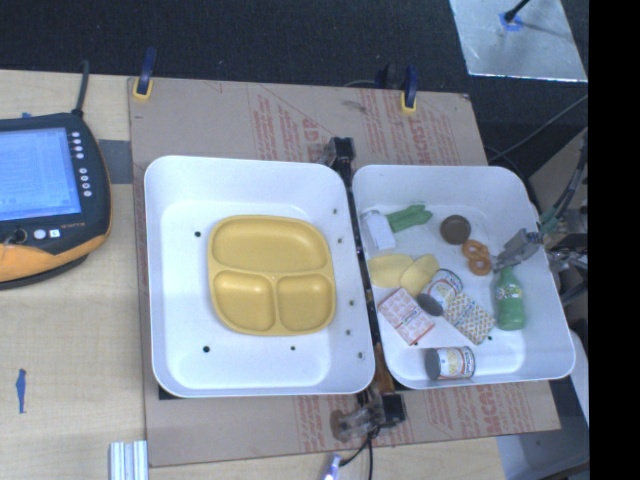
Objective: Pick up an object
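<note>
My gripper sits at the right rim of the right bin, low over its right wall; whether its fingers are apart or together, I cannot tell.

Right bin contents:
- A green bottle lies just below my gripper, near the right wall.
- A brown pretzel-shaped piece lies just left of my gripper, with a dark round disc above and left of it.
- A green elongated item lies near the top, beside a white packet.
- Two yellow pieces lie left of centre.
- A can lies on its side near the bottom wall.

The left bin holds a yellow divided tray.
</note>
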`<move>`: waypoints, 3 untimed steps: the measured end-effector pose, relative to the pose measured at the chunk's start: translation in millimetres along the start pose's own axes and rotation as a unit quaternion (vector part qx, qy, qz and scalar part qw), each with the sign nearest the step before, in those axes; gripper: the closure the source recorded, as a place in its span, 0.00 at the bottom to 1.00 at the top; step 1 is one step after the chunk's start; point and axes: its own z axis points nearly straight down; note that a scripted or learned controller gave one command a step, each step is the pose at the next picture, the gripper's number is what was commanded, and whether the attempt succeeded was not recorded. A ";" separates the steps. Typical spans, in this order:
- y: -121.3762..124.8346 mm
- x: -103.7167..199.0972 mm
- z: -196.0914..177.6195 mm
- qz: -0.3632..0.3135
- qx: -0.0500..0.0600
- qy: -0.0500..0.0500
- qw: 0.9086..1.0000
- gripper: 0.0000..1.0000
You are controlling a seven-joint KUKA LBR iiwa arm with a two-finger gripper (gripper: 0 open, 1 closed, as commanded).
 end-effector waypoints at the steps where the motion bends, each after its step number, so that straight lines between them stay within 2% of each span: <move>1: 9.2 -22.0 140.2 -0.001 -0.001 -0.001 1.000 0.00; 2: -22.3 -23.2 148.2 -0.001 -0.006 -0.002 1.000 0.00; 3: -22.1 -23.0 137.9 -0.004 -0.005 -0.001 1.000 1.00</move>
